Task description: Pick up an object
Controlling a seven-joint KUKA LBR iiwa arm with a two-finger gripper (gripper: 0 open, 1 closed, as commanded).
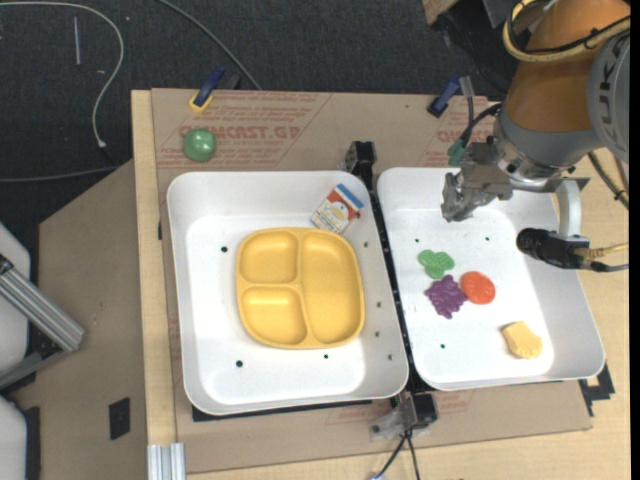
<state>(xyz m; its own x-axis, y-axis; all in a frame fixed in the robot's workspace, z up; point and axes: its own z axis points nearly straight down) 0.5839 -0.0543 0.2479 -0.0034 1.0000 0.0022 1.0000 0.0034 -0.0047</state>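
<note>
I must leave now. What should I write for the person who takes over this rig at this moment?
Pincer: over the back of the right bin, carrying nothing.
Right bin holds a green piece, purple grapes, an orange piece and a yellow piece.
Left bin holds a yellow divided plate and a small carton.
Done: nothing picked yet.
Left: grasp one object and lift it.

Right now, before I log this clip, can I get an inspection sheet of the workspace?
Surface: cardboard-covered bench bearing a left bin and a right bin.
Job's things: in the right bin, green piece, purple grapes, orange piece, yellow piece.
Clutter: yellow divided plate and small carton in the left bin; green ball on the cardboard.
Grippers: gripper over the right bin's far end, holding nothing visible.
Cables: white cable on the dark floor.
Surroundings: clamps at the far edge.
</note>
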